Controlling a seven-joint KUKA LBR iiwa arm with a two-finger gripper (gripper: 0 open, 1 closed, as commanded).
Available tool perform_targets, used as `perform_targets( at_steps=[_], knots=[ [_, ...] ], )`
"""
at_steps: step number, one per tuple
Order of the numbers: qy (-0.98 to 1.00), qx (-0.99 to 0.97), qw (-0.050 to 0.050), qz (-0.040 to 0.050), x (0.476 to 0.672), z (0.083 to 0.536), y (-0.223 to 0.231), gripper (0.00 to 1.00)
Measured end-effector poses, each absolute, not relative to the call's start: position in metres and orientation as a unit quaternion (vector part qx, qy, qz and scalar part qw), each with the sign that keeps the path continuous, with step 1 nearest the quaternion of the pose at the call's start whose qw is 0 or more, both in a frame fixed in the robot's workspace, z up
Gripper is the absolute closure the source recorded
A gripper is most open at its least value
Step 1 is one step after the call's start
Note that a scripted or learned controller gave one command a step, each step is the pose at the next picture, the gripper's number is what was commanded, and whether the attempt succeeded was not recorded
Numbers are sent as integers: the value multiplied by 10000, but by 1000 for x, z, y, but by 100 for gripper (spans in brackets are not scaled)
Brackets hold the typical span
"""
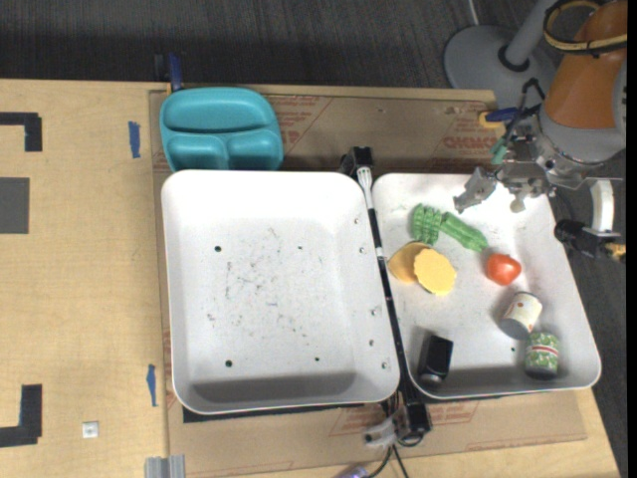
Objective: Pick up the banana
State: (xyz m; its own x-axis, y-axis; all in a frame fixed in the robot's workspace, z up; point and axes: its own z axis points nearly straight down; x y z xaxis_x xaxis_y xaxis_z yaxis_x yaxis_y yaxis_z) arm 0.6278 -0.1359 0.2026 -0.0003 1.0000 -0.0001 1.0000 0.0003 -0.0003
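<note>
Hovering: gripper (pixel 495 189), fingers spread and holding nothing, over right bin's (pixel 577 297) back edge. Lying: banana (pixel 426 268), near bin's left wall, down-left of gripper, beyond green toy (pixel 448 227); long axis unclear.

Lying in the right shallow white bin (pixel 572 297): a knobbly green toy (pixel 446 226), small red tomato (pixel 504 268), black block (pixel 434 357); sitting behind the left white bin (pixel 189 267), a teal plastic divided tray (pixel 220 127).

Wooden bench (pixel 80 297) with two white bins (pixel 269 287), teal tray (pixel 221 127), cardboard sheet (pixel 398 118).
</note>
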Motion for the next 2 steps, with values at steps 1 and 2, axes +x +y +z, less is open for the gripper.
perform_targets(
  at_steps=[1,2],
  knots=[
    [-6962,-7179,-11,-13,592,87,-103,0],
    [-7692,-6390,-15,-11,535,86,-99,0]
  ],
)
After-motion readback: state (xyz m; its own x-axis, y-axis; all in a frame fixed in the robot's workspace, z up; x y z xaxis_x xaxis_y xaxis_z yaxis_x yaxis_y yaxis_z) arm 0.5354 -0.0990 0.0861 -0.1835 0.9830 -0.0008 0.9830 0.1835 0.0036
